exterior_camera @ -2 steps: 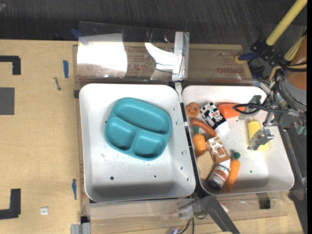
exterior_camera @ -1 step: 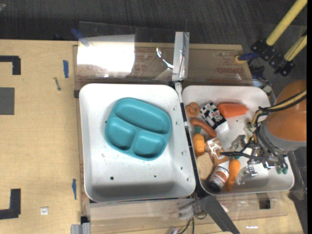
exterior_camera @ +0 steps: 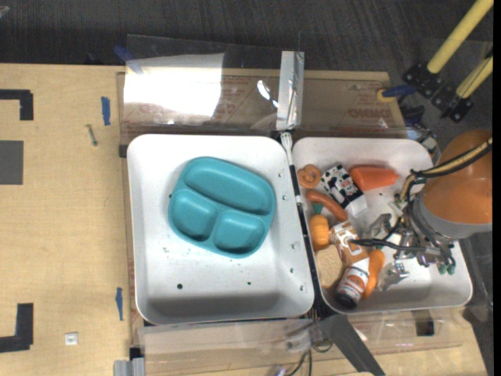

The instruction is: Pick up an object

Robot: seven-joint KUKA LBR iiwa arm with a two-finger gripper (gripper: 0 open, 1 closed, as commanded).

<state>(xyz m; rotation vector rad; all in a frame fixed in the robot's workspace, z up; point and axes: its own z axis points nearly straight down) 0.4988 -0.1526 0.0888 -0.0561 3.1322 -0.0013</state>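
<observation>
The right bin [exterior_camera: 446, 288] holds a heap of toy food. An orange carrot [exterior_camera: 374, 177] lies at its back beside a black-and-white spotted block [exterior_camera: 338, 182]. A small orange pumpkin [exterior_camera: 319, 230] sits near the left wall, and a bottle with an orange label [exterior_camera: 355, 280] lies at the front. The arm's orange band [exterior_camera: 462, 190] hangs over the bin's right side. Below it, my gripper [exterior_camera: 398, 251] is down among the objects, right of an orange stick-shaped piece [exterior_camera: 375, 268]. Its tips are lost in the clutter.
The left bin [exterior_camera: 156, 272] carries a teal divided plate [exterior_camera: 222, 204]. A brown ring [exterior_camera: 308, 175] and an orange sausage shape [exterior_camera: 326, 204] lie by the wall between the bins. Yellow-handled tools [exterior_camera: 462, 30] stand at the back right.
</observation>
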